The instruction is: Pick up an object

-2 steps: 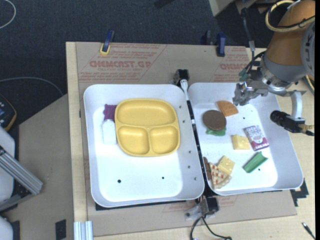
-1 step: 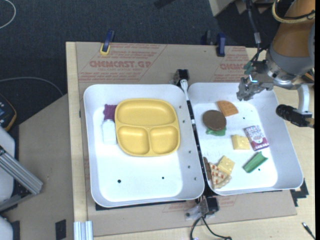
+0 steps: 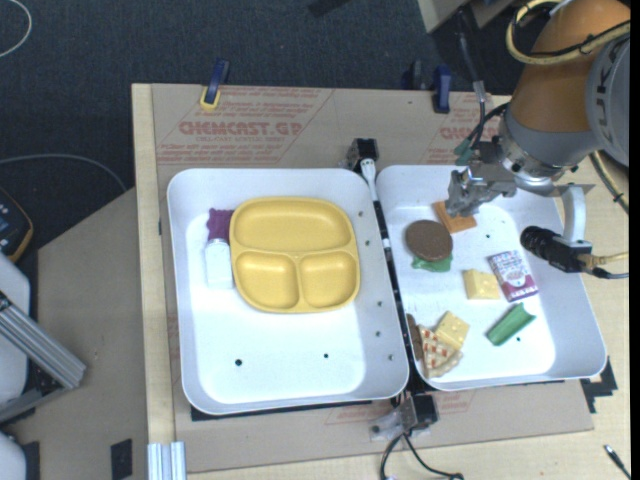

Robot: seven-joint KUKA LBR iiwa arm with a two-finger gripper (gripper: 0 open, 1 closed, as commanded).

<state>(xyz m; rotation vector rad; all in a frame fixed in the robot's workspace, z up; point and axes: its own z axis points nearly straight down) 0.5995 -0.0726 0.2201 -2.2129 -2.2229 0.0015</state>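
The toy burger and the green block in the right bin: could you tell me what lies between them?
In the camera view, a pale yellow cheese-like piece lies between the toy burger and the green block, on the right bin floor.

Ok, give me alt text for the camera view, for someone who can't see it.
The arm's pincer sits low over an orange piece in the right bin, near a burger and other toy food. The left bin holds a yellow tray.

Dark carpet floor (image 3: 120, 28) surrounds a brown board bench (image 3: 290, 118); perhaps aluminium framing (image 3: 35, 343) at lower left.
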